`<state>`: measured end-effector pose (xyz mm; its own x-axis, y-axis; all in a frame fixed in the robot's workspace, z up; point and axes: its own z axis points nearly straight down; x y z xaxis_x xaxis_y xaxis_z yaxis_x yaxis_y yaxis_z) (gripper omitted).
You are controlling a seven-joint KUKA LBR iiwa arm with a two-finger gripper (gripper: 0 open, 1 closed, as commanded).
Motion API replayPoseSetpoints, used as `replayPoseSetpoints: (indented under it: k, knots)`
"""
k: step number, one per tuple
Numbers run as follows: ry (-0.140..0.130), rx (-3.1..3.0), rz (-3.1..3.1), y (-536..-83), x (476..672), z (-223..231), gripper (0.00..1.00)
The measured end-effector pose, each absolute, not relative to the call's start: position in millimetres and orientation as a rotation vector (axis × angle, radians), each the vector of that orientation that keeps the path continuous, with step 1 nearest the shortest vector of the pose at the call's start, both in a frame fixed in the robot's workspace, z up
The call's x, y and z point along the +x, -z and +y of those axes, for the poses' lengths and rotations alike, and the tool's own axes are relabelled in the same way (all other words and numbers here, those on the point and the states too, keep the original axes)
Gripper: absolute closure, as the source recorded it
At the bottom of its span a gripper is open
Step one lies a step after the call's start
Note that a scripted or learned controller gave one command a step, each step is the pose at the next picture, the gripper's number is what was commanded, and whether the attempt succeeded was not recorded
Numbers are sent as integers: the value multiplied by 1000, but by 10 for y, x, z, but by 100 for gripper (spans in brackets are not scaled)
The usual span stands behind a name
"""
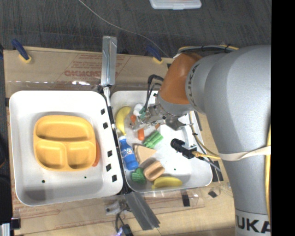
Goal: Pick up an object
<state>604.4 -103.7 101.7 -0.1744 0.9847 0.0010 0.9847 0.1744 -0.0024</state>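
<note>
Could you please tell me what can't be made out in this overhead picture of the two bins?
- Gripper: finger state unreadable in the camera view, too small amid cables.
- Right bin: its upper right part is hidden behind the arm.
- Small orange toy: too small to identify.
- Clear lid: cut off by the top edge.

— What are the surfaces like?

— My arm (230,97) is smooth grey with a soft sheen, its orange band (177,83) glossy. Both white bins (27,184) look like smooth plastic, as does the yellow divided tray (64,140).

— And underneath?

— Matt brown cardboard (73,64), a shiny metal bar (109,60) at the far side.
</note>
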Motion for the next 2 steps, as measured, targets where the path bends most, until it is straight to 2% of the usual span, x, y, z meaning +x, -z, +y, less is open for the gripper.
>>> replayPoseSetpoints:
  k: [1,2]
  knots:
    - [4,-2200,-2246,-1948,6488,-575,100]
    - [-1,-2190,-2253,-2036,6486,-567,100]
